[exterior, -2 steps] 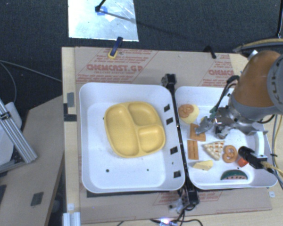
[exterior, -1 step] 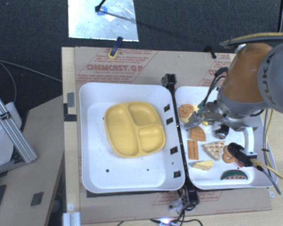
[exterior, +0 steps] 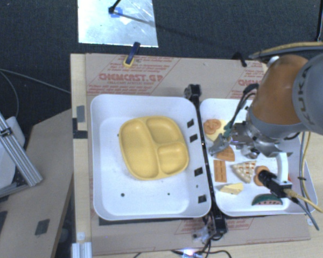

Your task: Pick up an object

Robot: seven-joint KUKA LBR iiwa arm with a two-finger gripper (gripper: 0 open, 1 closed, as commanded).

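Your gripper (exterior: pixel 222 143) hovers in the right bin (exterior: pixel 296 208), fingers unreadable from here; the toast slice (exterior: pixel 225 155) lies just below it, right of frame centre, long axis roughly left-right.

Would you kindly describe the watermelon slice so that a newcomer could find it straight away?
Look in the right white bin, among the toy food pieces. Go to its near edge: the watermelon slice lies there, the only piece with a green rind and red flesh, while its neighbours are tan or yellow.
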